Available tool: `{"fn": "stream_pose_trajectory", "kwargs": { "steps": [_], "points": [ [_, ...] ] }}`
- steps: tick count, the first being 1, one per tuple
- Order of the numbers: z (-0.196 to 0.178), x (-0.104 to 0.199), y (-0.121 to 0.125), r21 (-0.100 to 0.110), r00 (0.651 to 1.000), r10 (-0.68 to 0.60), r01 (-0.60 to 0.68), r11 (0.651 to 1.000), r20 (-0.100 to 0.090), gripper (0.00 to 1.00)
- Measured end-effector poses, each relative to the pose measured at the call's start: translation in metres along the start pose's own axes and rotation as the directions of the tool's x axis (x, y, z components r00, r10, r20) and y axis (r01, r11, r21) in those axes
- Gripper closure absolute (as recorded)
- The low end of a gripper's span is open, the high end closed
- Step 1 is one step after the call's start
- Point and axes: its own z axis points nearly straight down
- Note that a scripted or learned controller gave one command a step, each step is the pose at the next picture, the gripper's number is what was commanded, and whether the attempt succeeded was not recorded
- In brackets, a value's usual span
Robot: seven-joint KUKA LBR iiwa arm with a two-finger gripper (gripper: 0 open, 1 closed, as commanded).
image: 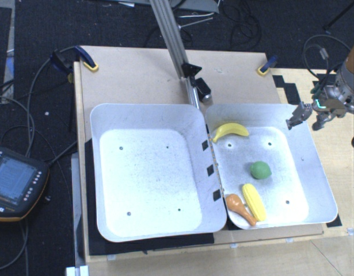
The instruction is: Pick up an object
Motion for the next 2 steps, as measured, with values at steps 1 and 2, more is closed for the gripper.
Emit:
{"fn": "stream_pose_trajectory", "kwargs": {
  "steps": [1, 2],
  "points": [
    [0.000, 0.000, 0.000, 0.000, 1.000, 0.000, 0.000, 1.000, 0.000, 0.00],
    [0.063, 0.002, -0.002, 0.005, 1.000, 0.000, 0.000, 1.000, -0.002, 0.00]
  ]
}}
